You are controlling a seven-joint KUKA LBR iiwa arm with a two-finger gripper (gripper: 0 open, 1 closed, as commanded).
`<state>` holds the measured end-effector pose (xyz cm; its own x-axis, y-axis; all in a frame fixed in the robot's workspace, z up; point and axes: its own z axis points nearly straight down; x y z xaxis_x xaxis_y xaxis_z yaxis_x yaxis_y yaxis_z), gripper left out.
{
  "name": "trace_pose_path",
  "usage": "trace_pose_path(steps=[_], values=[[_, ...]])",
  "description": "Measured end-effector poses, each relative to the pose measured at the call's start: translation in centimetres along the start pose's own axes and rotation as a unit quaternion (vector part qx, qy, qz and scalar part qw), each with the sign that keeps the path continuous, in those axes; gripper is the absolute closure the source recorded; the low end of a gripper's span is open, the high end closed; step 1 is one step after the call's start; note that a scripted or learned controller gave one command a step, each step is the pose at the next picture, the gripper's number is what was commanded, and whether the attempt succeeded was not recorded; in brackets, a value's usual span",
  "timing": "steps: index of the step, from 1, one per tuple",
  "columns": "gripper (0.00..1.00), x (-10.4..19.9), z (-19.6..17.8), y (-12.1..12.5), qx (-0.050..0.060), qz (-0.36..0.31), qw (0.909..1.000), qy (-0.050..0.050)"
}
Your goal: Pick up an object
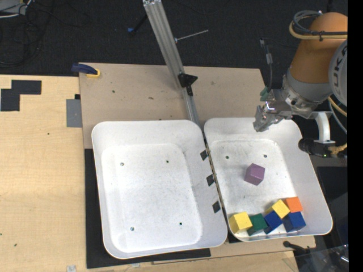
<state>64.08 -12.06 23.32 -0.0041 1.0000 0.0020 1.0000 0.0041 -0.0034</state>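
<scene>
Counter (pixel 45 169): we see pale wood carrying both bins.
Left bin (pixel 150 188): it touches the right bin along their shared edge.
Right bin (pixel 306 169): our landmark, white and shallow.
Yellow cube (pixel 241 220): it sits at the right bin's near left corner.
Green cube (pixel 257 224): it is just right of the yellow cube, against the bin's near wall.
Purple cube (pixel 254 174): alone near the right bin's middle, well apart from the cluster.
Blue cubes (pixel 294 222): in the near-wall cluster, with a second yellow cube and an orange one.
Hand (pixel 264 119): over the right bin's far rim, nothing visibly grasped; we cannot tell if it is released or clenched.
</scene>
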Motion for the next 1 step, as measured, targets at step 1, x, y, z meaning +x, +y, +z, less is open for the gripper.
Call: trace_pose_path(steps=[1], values=[[1.00,4.83,1.12,-2.69,0.001,0.000,1.0000,0.000]])
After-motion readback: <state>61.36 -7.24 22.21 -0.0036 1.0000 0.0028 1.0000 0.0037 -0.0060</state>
